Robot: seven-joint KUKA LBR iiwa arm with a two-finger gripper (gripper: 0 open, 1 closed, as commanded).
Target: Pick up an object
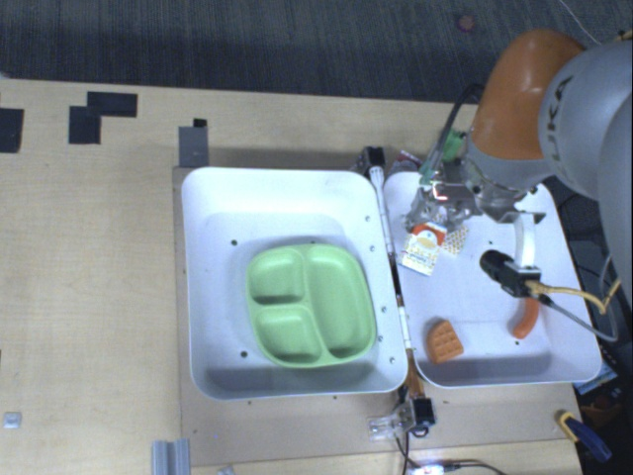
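From the camera above the bench, my pincer (435, 212) hangs low over the far left corner of the right bin (495, 366), with my grey arm and its orange band reaching in from the right edge of the bench (89, 305). I cannot tell how far the pincer is open, since my own wrist covers it from this angle, and I cannot tell whether it has hold of anything.

Just beneath the pincer, on its near side, lies a small white packet (422, 250) with orange print. It sits close against the left wall of the right bin, in the far half, tilted a little. Whether it touches the pincer I cannot say.

Two more things lie in that bin. A ridged orange piece (444, 340) rests near the near left corner, well apart from the packet. A slim orange stick (524, 320) lies toward the right wall in the near half, set at a slant.

The left bin (213, 226) holds a pale green tray (312, 303) with three compartments. The tray lies flat on the bin's floor, nearer the near right corner than the far left one.
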